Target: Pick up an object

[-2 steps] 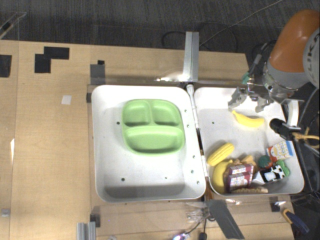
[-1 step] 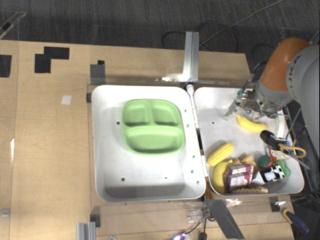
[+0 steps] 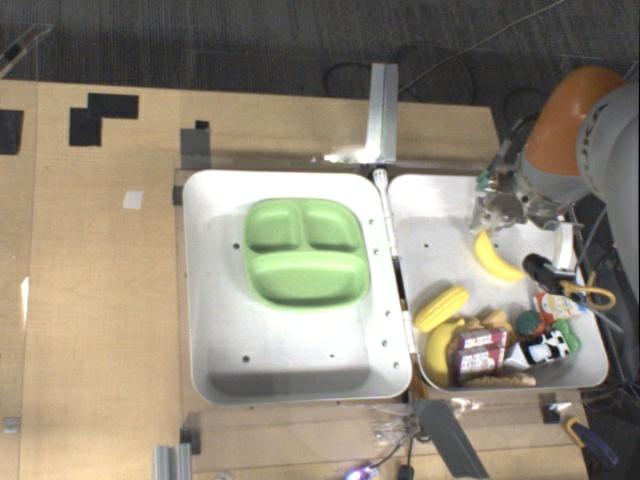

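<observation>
Crowded along the near edge of the right-hand shallow white bin (image 3: 430, 218) lie a dark brown snack packet (image 3: 478, 353), two short yellow plastic bananas (image 3: 441, 320) and a black-and-white toy (image 3: 550, 347) — a heap packed too tightly for an easy grab. Farther back, a curved yellow banana (image 3: 496, 258) lies alone on bare bin floor, likely the chosen object, since the gripper (image 3: 497, 214) hangs just above its upper end. Whether the gripper is spread or closed cannot be told. A green three-compartment plastic tray (image 3: 305, 251) sits in the left white bin (image 3: 210, 298) on the wooden bench (image 3: 90, 298) — well apart, no obstacle.
</observation>
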`<state>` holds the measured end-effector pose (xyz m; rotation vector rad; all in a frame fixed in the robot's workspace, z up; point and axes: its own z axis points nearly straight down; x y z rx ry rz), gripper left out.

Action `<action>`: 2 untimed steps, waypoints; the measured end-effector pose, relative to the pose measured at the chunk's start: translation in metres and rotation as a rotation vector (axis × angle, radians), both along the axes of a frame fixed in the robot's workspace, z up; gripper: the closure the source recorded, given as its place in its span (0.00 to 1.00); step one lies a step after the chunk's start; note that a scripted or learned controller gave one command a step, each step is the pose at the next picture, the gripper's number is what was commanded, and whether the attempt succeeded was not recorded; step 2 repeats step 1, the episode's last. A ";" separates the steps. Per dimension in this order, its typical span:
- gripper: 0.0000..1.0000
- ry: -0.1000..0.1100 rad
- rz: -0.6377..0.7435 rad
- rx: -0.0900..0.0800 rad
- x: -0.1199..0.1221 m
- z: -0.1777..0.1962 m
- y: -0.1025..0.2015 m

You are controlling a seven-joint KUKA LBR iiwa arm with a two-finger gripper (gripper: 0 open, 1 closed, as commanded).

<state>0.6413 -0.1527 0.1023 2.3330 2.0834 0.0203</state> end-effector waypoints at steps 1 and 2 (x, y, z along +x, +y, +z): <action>1.00 0.011 -0.009 0.000 0.029 0.128 0.003; 1.00 0.011 -0.009 0.000 0.029 0.128 0.003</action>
